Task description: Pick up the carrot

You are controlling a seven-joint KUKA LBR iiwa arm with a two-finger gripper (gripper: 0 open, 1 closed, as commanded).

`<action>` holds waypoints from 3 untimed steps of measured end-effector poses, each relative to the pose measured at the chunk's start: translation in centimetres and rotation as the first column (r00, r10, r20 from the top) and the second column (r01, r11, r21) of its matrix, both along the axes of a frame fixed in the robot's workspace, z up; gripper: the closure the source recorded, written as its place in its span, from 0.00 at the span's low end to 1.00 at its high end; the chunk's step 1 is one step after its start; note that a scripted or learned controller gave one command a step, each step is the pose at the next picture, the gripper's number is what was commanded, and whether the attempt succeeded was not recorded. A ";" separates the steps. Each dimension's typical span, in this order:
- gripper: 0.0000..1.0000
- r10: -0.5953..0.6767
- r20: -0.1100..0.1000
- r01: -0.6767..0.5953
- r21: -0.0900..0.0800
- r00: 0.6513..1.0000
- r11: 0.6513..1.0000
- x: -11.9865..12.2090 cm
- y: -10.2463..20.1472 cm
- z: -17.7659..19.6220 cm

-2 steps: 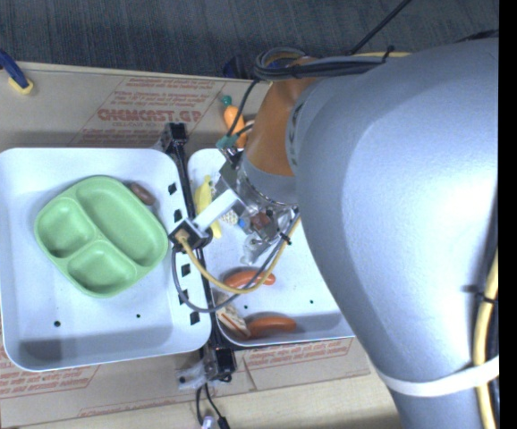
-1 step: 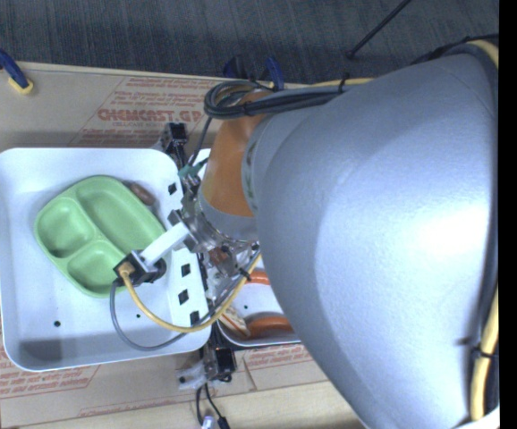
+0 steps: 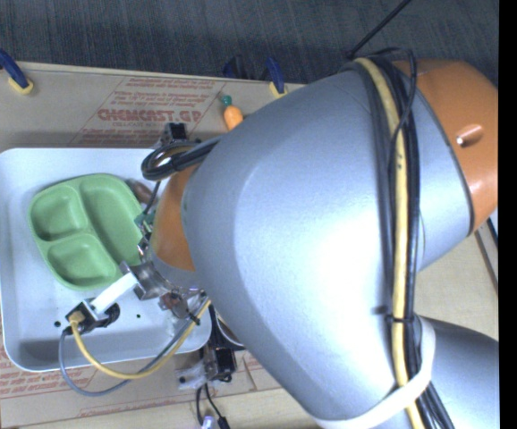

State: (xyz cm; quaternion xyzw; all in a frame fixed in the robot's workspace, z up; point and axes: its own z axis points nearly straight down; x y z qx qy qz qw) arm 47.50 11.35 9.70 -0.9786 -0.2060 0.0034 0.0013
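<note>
A small orange carrot [image 3: 231,115] with a green top lies on the cardboard just behind the left bin's back rim, its right end hidden by the arm. My gripper [image 3: 171,298] hangs low over the left bin [image 3: 8,266], near its front right part, well in front of the carrot. The arm's grey body and orange wrist band cover most of it.
A green divided tray [image 3: 84,226] lies in the left bin, just left of the wrist. A yellow cable [image 3: 115,371] loops over the bin's front rim. Blue clamps [image 3: 12,70] hold the cardboard at the back. The bulky arm [image 3: 330,239] covers the right bin.
</note>
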 end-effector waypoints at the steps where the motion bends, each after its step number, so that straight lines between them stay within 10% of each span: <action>1: 1.00 0.004 -0.004 -0.004 0.002 1.000 1.000 0.0 0.1 1.0; 2: 1.00 -0.015 0.001 0.015 -0.001 1.000 1.000 0.0 2.6 2.3; 3: 1.00 0.223 0.003 -0.223 0.001 0.975 0.975 2.3 1.3 5.0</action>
